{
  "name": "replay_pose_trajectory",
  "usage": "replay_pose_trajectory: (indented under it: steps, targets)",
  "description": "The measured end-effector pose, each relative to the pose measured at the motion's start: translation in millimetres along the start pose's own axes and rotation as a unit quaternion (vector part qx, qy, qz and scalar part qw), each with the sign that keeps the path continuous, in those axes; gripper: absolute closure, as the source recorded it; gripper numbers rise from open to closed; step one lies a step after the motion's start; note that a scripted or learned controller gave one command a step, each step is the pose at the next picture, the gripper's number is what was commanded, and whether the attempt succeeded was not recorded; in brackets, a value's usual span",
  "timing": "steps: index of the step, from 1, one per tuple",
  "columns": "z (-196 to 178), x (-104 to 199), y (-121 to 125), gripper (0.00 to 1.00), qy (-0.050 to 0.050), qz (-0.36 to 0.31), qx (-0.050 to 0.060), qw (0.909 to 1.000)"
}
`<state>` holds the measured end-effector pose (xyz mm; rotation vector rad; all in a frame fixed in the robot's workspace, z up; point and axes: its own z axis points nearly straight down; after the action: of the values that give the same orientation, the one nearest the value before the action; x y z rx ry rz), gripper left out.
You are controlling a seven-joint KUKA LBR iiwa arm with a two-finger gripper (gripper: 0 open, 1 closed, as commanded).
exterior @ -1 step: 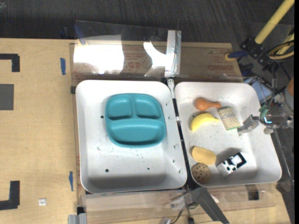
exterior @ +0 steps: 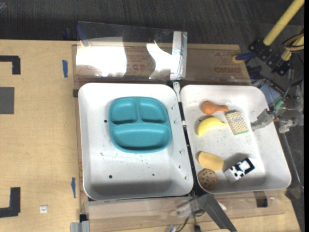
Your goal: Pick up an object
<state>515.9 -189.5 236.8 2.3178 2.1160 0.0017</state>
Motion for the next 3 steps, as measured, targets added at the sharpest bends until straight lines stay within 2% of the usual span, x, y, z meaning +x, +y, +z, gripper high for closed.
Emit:
replay_pose_trajectory:
  steps: [1, 2, 3]
  targets:
    - [109, 49, -4, 0.00, 0.002, -0.049, 0.005, 0.9988]
    - [96, 48, -2, 1.00, 0.001, -0.049, 0.000, 0.9988]
    - [97, 48, -2, 0.00, 0.001, -0.049, 0.001, 0.9988]
